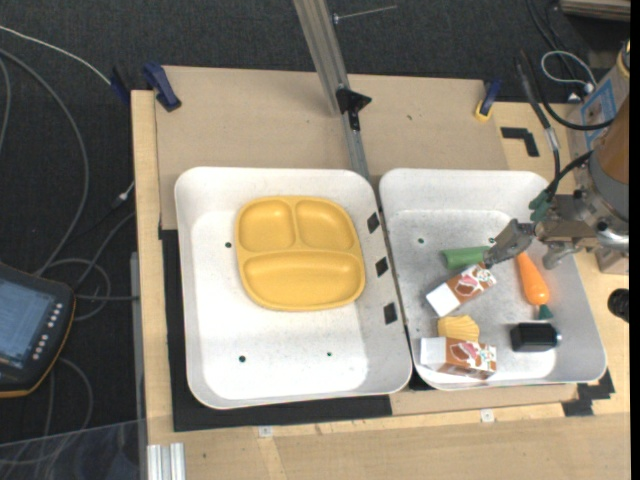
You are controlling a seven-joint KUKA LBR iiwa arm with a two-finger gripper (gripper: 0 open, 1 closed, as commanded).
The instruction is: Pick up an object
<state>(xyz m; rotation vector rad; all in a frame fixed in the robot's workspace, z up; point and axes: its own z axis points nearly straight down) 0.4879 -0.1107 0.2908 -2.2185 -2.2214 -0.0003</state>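
Note:
The right bin holds several small items: an orange carrot, a green piece, a small printed carton, a yellow ridged piece, a second carton and a black block. My gripper hangs over the right side of this bin, just above the carrot's top end. Its two dark fingers stand spread apart, open, with nothing between them.
The left bin carries a yellow divided plate. A metal pole slants down to the gap between the bins. Blue clamps sit at the bench's back corners. Cables hang at the right, behind the arm.

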